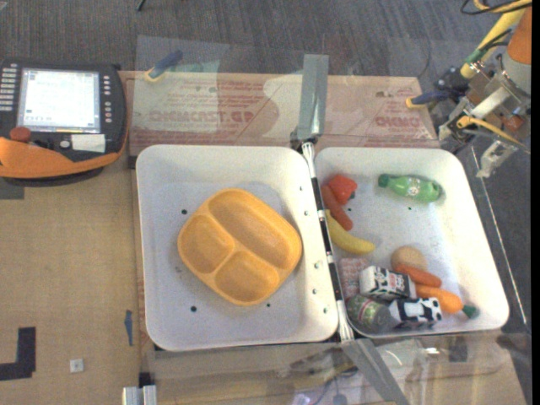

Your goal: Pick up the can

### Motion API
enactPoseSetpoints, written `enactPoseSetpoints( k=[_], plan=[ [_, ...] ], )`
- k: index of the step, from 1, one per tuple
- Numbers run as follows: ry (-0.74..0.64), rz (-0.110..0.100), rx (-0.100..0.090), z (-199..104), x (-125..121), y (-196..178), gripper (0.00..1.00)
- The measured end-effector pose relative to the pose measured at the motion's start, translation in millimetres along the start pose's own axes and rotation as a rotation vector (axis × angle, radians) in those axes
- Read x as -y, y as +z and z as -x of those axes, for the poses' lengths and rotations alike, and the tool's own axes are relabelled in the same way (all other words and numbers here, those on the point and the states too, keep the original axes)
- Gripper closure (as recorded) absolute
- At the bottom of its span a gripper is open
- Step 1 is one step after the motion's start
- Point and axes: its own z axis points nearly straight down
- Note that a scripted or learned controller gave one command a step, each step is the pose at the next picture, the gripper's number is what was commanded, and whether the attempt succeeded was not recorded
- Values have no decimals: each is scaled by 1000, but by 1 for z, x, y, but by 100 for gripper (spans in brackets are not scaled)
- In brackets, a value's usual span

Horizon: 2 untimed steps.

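The can [369,311] lies on its side in the near left corner of the right bin [483,218], a dark green and silver cylinder close against the bin's near wall. Touching its right end is a small black-and-white cow-patterned carton [417,310], and just above it lies a second black-and-white carton [386,281]. A carrot [442,298] rests at the right of the cartons, with another orange carrot [415,275] above it and a pale brown potato [407,258] just behind that. Further up the bin's left side lie a yellow banana [349,240] and a red pepper [339,191] with a red strip beneath it. A green bottle [411,188] lies on its side near the far wall, well apart from the can.

The left bin [160,226] holds an orange divided plate [240,245] with three compartments, set near its middle.

The gripper [492,146] hangs beyond the far right corner of the right bin, outside the rim and well apart from the can; cables crowd the wrist, and whether its fingers are spread or closed I cannot tell. A teach pendant [59,116] with a lit screen lies on the bench at far left.
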Motion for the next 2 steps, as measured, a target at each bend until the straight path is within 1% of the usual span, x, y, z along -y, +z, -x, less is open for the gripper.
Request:
enactPoseSetpoints(
  k=[1, 2],
  plan=[
    [-216, -4, 1, 15, 29, 134, 0],
    [-189, 3, -6, 55, 68, 163, 0]
  ],
)
